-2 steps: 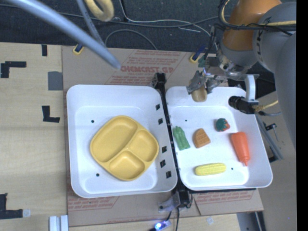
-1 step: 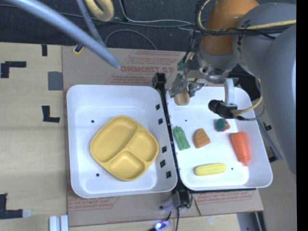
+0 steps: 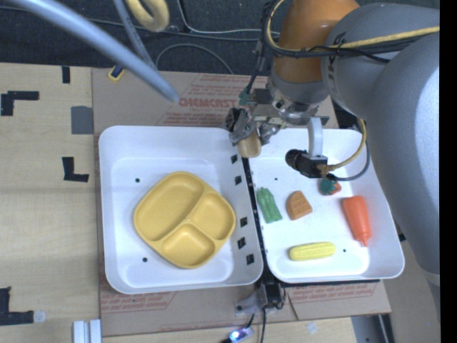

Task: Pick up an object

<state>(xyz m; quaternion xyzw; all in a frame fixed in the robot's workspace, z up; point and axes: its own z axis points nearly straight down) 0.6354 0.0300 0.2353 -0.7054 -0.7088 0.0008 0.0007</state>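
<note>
Camera view has the hand (image 3: 249, 136) raised over the wall between the two bins, clamped on a small tan piece (image 3: 249, 146). Looks like the lift step; next I'd expect it to carry that clear without knocking the rim.

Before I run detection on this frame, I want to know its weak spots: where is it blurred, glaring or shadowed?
Camera view: the grey bar across the top left is soft and out of focus; the orange band carries a bright highlight; the gripper is dark and cluttered; the yellow divided plate, corn cob and carrot are sharp and evenly lit.
</note>
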